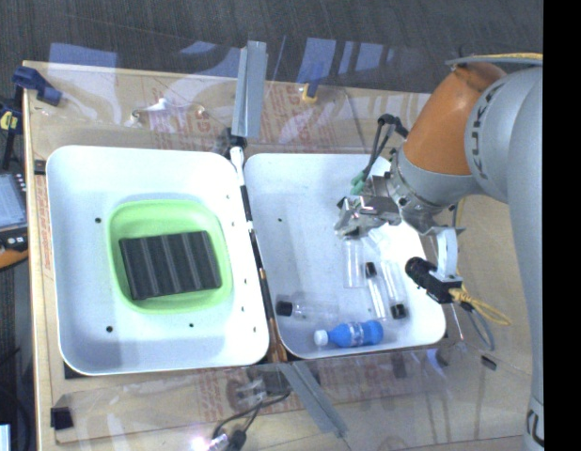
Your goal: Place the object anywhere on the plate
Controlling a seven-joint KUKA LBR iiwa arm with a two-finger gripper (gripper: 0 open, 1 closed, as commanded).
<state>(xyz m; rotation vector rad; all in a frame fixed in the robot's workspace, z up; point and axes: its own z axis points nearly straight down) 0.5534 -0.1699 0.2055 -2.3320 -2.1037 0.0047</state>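
A green plate (166, 219) with a dark ridged insert (168, 263) lies in the left bin (70, 172). In the right bin (290, 191) lie a small blue bottle (353, 334) near the front wall, a short clear vial with a black cap (293, 306) to its left, and several clear tubes with black caps (375, 287) in the middle. My gripper (354, 218) hangs low over the right bin, just above the far ends of the clear tubes. Nothing can be made out in its grasp.
The raised rims of the two bins meet in a ridge (248, 242) between the plate and the loose objects. The arm's grey and orange body (460, 139) covers the right bin's far right corner.
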